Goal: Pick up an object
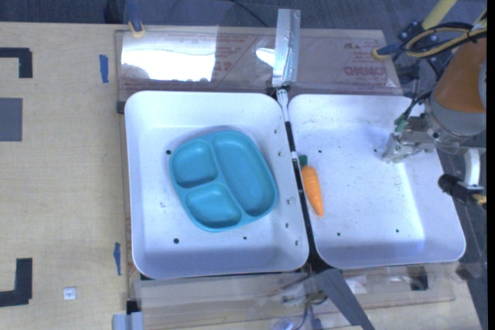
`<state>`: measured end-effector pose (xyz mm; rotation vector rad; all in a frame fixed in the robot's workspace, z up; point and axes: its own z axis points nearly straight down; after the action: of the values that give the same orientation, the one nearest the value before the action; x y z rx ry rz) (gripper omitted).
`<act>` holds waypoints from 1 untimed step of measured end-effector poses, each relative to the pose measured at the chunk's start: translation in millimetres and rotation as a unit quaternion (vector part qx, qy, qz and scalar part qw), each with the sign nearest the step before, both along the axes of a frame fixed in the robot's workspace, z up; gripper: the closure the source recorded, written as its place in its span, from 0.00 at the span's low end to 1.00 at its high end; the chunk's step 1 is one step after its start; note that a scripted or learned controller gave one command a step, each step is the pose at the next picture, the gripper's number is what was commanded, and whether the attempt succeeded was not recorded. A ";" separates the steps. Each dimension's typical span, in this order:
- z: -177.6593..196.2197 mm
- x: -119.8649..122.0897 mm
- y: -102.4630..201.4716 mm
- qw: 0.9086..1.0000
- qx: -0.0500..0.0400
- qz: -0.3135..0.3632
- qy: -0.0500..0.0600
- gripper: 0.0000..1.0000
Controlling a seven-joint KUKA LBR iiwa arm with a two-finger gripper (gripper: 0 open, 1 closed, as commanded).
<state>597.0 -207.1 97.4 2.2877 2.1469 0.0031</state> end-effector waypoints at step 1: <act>-11.8 55.3 -10.3 1.000 0.000 0.006 0.001 1.00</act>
<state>652.2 -217.4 85.6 2.2751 2.1617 0.0013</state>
